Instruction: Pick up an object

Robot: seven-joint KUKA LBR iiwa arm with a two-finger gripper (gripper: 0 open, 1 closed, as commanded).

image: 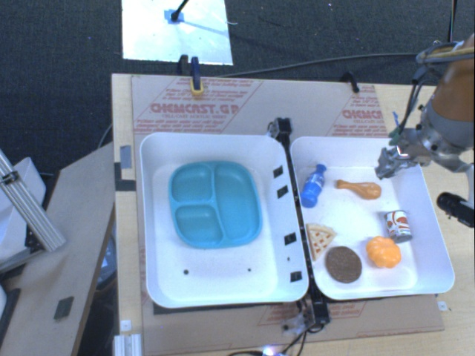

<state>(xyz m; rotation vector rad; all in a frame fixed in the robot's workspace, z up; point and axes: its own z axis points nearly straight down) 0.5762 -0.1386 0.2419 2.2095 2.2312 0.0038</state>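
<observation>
- Gripper (387, 165) hangs over the far right part of the right bin (434, 228), just beside the thick end of the chicken drumstick (359, 189); nothing visible between its fingers, and whether they are spread or closed I cannot tell (too small and blurred).
- Right bin also holds a blue bottle (313, 185) near its left wall, a pizza slice (320, 239), a brown round cookie (344, 264), an orange fruit (383, 251) and a small can (398, 225) lying near the fruit.
- Left bin (159, 162) holds a blue divided tray (215, 203), lying flat near the middle.
</observation>
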